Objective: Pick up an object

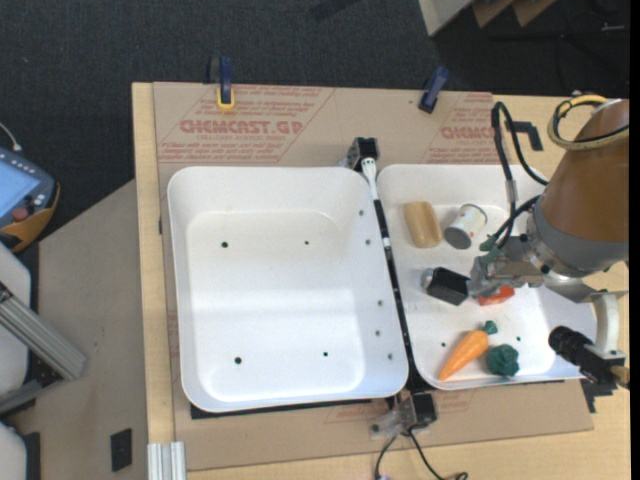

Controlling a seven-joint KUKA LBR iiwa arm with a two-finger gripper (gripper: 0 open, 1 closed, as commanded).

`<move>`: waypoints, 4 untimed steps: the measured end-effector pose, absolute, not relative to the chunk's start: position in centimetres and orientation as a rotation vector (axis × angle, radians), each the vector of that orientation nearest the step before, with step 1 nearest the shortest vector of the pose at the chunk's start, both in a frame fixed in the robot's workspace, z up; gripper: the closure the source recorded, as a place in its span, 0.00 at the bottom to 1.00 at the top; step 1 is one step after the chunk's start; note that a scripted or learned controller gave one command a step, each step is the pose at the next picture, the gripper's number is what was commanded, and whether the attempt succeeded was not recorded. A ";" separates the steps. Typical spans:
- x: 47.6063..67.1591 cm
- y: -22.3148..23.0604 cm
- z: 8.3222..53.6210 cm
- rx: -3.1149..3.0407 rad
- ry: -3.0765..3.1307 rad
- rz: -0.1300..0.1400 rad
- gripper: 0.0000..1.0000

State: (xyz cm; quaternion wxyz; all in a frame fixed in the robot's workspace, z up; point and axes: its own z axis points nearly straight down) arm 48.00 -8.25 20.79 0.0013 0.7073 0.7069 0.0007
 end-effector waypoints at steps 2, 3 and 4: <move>47.7 -3.3 20.1 2.230 2.231 -0.015 1.00; 48.0 -3.5 21.9 2.221 2.219 0.002 1.00; 48.1 1.7 35.2 2.205 2.224 0.022 1.00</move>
